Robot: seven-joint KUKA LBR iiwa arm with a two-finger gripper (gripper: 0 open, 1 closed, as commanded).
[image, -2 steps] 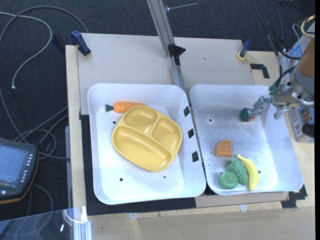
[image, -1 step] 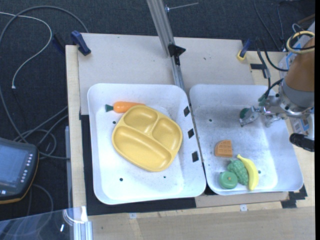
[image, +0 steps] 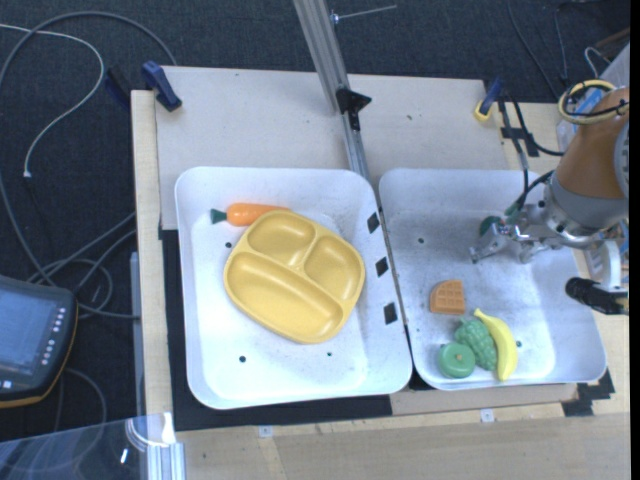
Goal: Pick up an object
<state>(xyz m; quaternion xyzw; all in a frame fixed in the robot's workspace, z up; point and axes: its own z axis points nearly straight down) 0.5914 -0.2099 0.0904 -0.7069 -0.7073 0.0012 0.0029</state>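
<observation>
Left bin point(image: 200, 368): white, flecked with a few dark specks. Right bin point(image: 420, 198): white, likewise speckled. Divided tray point(image: 293, 275): plain yellow. Toy carrot point(image: 247, 213): orange with a green top. Waffle-like piece point(image: 448, 297): orange-tan with a grid pattern. Banana point(image: 499, 341): yellow. Bumpy item point(image: 478, 341) beside it: green. Round item point(image: 456, 360): brighter green. Arm point(image: 592, 168): grey with an orange band. Gripper point(image: 495, 240): metallic grey. Bench top point(image: 260, 118): pale beige. Clamps point(image: 160, 83) at its corners: blue.

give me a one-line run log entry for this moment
gripper: over right bin, nothing visibly held | waffle, banana: near front of bin | left bin: yellow tray, carrot
</observation>
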